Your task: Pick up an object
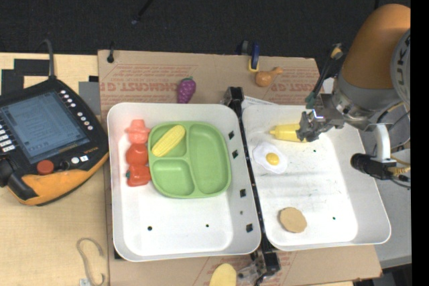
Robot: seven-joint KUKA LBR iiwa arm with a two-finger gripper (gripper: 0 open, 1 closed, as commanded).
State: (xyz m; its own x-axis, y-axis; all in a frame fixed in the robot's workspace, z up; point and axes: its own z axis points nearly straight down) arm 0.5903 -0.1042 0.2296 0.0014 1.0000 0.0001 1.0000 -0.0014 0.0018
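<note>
Fingers cannot be made out well enough to tell how far apart they stand, but the gripper (310, 128) sits right at the end of the yellow banana (285, 133), at the far side of the right bin (362, 211). Just nearer than the banana lies a fried egg (271, 159); a round cookie (293, 220) sits well nearer. Judging by this, the grasp step is in hand; next calls for a firm close, then a straight lift.

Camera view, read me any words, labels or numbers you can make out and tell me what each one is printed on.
Red print on the cardboard sheet under the bins: upside down and blurred, not readable.
Screen and buttons of the control pendant: too small to read.
Nothing else readable.
</note>
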